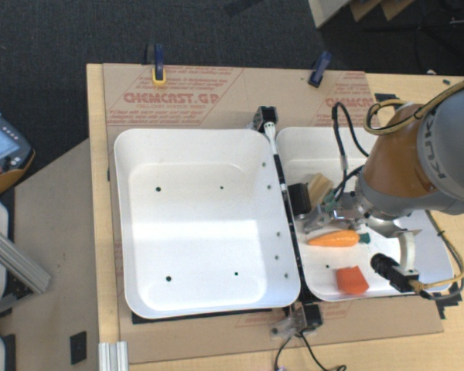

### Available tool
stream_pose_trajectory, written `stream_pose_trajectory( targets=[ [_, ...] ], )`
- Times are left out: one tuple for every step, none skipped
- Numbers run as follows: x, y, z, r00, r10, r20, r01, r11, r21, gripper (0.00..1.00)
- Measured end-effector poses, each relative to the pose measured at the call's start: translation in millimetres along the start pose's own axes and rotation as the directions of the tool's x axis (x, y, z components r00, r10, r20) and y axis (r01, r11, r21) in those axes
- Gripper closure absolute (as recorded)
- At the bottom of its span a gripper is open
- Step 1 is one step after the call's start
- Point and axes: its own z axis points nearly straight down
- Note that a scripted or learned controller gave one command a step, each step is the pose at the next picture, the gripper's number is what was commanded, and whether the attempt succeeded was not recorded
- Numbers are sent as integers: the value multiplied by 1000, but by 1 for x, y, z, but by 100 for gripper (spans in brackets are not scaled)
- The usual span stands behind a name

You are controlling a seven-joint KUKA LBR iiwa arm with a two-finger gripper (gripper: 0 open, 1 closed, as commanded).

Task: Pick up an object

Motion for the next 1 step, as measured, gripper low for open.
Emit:
stream_pose_trajectory(
  targets=[
    [60,87,-108,1000,-7,-2,7,1000,-15,0]
  ],
)
